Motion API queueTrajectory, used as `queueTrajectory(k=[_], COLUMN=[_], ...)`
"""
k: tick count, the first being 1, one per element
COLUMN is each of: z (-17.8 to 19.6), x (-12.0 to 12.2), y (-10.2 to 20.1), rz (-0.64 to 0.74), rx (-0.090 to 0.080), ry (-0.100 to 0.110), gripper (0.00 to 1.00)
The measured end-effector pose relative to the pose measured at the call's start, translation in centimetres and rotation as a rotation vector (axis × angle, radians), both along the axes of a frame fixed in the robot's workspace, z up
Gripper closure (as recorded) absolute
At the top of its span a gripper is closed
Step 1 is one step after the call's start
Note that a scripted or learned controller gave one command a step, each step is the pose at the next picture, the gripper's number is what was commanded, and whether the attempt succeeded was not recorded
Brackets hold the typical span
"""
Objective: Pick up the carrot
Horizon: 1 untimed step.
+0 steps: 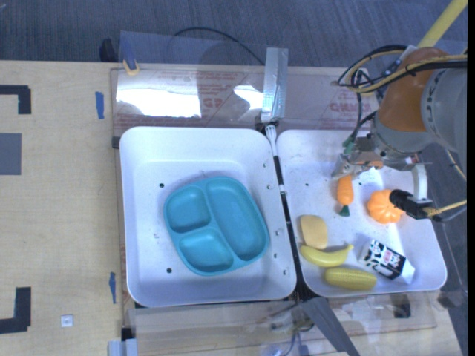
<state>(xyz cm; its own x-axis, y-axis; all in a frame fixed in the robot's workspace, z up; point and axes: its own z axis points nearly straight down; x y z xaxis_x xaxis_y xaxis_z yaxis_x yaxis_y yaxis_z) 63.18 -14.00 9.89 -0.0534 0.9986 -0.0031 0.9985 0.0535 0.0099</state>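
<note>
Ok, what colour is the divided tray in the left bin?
Light blue; the tray shows clearly in the camera view, in the left bin.

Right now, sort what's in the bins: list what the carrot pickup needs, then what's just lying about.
Needed:
carrot
gripper

Lying about:
small pumpkin
banana
yellow wedge
yellow pod
black-and-white carton
blue divided tray

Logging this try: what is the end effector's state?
End effector: just above the carrot in the right bin; open or closed cannot be told.
</note>
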Motion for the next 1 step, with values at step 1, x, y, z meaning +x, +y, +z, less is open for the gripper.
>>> queueTrajectory(k=[1], z=[8.42], x=[-3.91], y=[2.7], rz=[0.061], rx=[0.001], ry=[0.001], gripper=[1.0])
